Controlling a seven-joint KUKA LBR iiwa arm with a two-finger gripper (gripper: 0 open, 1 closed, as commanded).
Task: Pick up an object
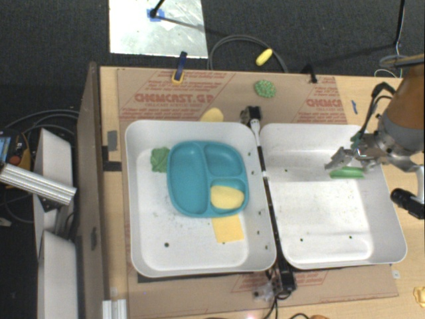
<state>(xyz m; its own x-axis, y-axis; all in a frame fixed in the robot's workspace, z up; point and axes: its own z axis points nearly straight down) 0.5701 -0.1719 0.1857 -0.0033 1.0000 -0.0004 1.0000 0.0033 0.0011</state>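
I see green stick (346,173) lying flat in right bin (332,244), toward 1 o'clock of its floor. Judge it light, stiff, thin, maybe slick; best pinched across middle. Jaws (350,157) hang just above it, at its 12 o'clock, possibly touching. Cannot tell how far open; nothing visibly held. Left bin (143,198) carries blue tray (192,178).

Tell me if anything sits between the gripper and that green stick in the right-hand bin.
Nothing visible does. The gripper hangs right over the green stick in the right bin, with bare white floor around it. The blue plate and yellow pieces lie in the left bin.
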